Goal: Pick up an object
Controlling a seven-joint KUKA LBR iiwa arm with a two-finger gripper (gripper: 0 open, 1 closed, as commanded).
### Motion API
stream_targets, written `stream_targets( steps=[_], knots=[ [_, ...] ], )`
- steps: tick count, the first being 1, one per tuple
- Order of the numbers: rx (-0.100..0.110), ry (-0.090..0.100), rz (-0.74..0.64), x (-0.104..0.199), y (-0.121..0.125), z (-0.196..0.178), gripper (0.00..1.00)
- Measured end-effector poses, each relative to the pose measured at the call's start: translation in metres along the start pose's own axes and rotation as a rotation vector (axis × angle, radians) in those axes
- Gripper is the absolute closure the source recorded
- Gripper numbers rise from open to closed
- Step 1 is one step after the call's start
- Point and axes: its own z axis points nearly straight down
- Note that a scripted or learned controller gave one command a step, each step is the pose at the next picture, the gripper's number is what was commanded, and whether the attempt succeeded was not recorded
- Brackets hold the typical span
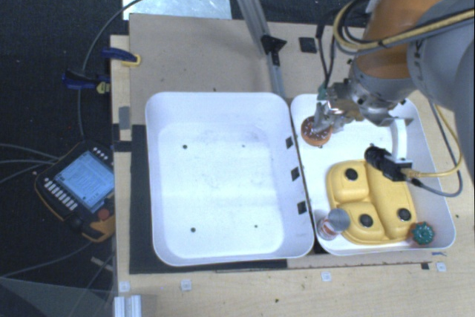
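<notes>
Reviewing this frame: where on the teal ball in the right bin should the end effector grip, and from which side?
Judging by its pose, grip the teal ball across its middle, coming straight down. It sits in the right bin's near corner, tight against the yellow toy, so a sideways approach looks blocked by wall and toy.

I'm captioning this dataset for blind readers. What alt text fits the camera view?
A grey robot arm reaches from the right, its pincer low over a small brown round object at the top left of the right white bin. That bin also holds a yellow moulded piece, a grey-capped item and a teal ball; the left bin sits beside it.
</notes>
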Motion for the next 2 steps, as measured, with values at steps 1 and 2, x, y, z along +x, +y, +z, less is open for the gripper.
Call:
stream_targets(
  steps=[1,2],
  knots=[
    [0.000,0.000,0.001,0.051,0.002,-0.012,1.00],
    [0.002,0.001,0.001,0.102,-0.006,-0.004,1.00]
  ],
)
